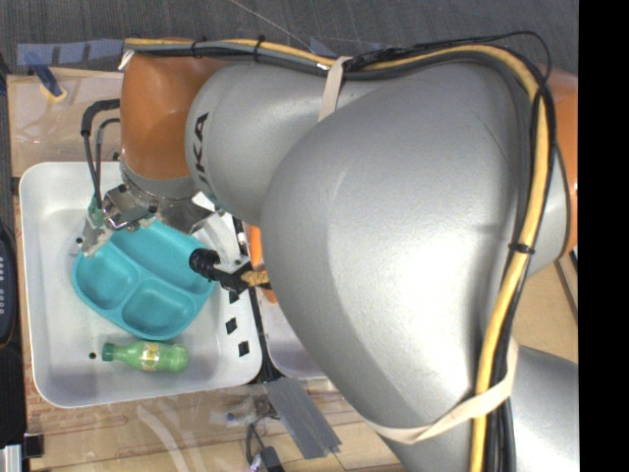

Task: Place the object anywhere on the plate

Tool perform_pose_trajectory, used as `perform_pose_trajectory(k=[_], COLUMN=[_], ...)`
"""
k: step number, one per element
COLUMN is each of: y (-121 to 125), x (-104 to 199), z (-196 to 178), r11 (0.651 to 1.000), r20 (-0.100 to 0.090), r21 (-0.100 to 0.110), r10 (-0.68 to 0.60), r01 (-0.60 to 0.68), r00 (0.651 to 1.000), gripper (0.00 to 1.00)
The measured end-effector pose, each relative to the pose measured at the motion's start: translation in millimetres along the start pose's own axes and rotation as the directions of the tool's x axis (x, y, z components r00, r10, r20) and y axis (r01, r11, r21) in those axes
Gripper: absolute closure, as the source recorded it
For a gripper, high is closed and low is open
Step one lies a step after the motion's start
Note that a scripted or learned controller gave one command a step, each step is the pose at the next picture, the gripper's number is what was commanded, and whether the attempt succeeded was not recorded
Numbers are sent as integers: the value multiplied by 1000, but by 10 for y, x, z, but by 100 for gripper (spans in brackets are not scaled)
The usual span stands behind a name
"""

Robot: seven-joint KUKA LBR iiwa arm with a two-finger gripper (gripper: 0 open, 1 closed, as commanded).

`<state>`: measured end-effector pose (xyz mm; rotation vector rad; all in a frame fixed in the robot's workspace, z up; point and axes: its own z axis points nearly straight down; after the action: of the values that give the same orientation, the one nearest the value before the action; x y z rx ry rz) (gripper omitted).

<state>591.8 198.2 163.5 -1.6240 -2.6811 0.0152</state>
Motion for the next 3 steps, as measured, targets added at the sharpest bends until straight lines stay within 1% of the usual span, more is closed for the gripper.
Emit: perform_pose_trajectory(k=[1,2,3], y=[23,133,-27], x=[6,25,187], z=[-136,-764,-809], r11=[1000,919,896], r20=[1,8,4], r21=[-7,-13,-7], r10=[-5,-394,-444], r01=[5,394,444], r00=[1000,919,896], gripper=[100,100,100])
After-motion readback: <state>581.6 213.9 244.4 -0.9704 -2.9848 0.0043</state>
